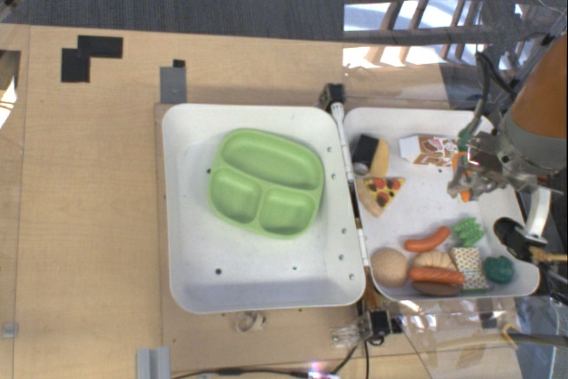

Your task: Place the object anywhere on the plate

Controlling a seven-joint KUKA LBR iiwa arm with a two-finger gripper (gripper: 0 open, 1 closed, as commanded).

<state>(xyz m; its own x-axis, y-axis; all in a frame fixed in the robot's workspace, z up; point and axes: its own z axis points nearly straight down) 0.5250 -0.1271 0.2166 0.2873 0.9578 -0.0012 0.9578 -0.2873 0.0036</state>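
The end effector (469, 184) is seen over the right part of the right bin (417, 124), hanging from the grey arm with its orange band (543, 98) at the right side; whether it is spread or pressed together cannot be told, and nothing can be made out in its grip. The wooden worktop (80, 217) is seen to carry both shallow white bins side by side. In the left bin (186, 280) a green plate (266, 182) with three compartments is set, tilted slightly. The play food is gathered in the right bin, apart from the plate. A printed carton (428, 148) lies near the far wall, just left of the end effector. A pizza slice (381, 193) is placed near the dividing wall, below a yellow and black piece (371, 155). Along the near wall a round bun (389, 265), a red sausage (428, 239), a hot dog (435, 271), a green leafy piece (468, 232) and a dark green broccoli (499, 269) are clustered close together.
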